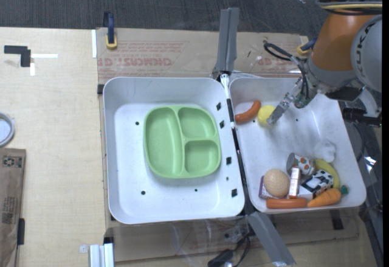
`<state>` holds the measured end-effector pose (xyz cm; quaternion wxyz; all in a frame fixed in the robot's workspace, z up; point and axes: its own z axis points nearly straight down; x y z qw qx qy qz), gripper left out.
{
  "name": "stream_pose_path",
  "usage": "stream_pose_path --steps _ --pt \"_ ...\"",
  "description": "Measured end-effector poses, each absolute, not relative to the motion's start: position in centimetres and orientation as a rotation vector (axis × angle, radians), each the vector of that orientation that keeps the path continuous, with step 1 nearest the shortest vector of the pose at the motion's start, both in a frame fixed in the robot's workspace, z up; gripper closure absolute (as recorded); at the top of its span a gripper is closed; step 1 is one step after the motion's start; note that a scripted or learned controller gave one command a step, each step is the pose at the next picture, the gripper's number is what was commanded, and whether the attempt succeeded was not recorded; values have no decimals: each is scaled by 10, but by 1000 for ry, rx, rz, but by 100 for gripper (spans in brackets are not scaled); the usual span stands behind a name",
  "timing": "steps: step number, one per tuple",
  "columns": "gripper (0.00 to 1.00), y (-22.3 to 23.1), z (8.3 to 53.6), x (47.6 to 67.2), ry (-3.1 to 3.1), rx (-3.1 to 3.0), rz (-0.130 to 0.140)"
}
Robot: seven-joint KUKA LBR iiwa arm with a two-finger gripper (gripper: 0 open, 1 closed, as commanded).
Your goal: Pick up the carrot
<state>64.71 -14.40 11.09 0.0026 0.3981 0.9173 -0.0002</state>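
Nearest us, the carrot (325, 197) lies untouched in the right bin's (304, 132) front corner, touching a red sausage (286, 203) and just beside an egg (276, 182). Farther back, our tool (276, 114) hangs by a yellow lemon (265, 114), well apart from the carrot; we cannot tell its grip. The whole pick remains.
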Motion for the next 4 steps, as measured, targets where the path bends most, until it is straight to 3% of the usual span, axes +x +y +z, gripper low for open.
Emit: stream_pose_path --steps 1,2,3,4 --pt "100 -144 121 648 2873 1246 0" --pt "100 -46 192 635 2571 1803 -1" --pt "100 -85 310 620 2155 2285 -4" --pt "100 -104 428 612 2316 2121 -3"
